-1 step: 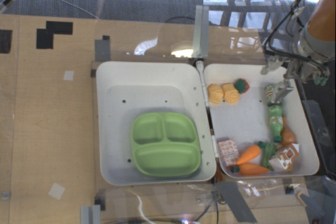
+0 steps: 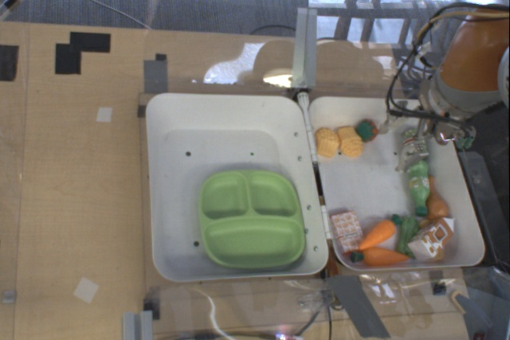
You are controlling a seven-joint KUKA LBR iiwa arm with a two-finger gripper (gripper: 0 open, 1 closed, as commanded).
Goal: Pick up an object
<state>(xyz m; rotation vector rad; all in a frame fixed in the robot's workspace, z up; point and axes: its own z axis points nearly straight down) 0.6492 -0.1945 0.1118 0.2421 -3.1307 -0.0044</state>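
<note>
On the desk (image 2: 72, 171), the divided plate (image 2: 251, 217) lies in the left bin (image 2: 175, 123). The right bin (image 2: 374, 175) holds corn (image 2: 339, 142) at 11 o'clock, carrots (image 2: 378, 244) at 6.

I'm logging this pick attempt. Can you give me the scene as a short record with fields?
left bin: green plate
right bin: corn, carrots, green bottle, small box, carton
arm: over right bin's far right corner
tool: above green bottle
held: nothing visible
</note>
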